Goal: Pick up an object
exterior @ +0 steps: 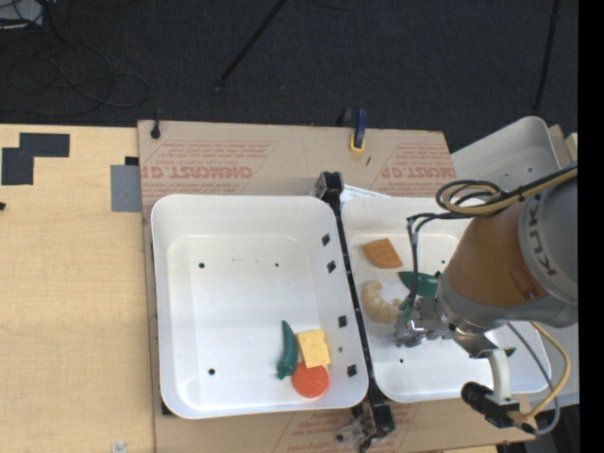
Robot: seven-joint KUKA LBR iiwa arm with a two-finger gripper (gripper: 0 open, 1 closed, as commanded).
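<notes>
Nearest my camera, the orange ball (310, 381) sits in the left bin (179, 253), touching a yellow block (314, 347) and a green pepper-shaped toy (286, 349). Over the right bin (415, 394) I see the tool (410, 328) low beside a pale croissant-shaped piece (377, 301), with an orange wedge (382, 252) farther back. Whether its fingers are apart or together I cannot tell.
</notes>
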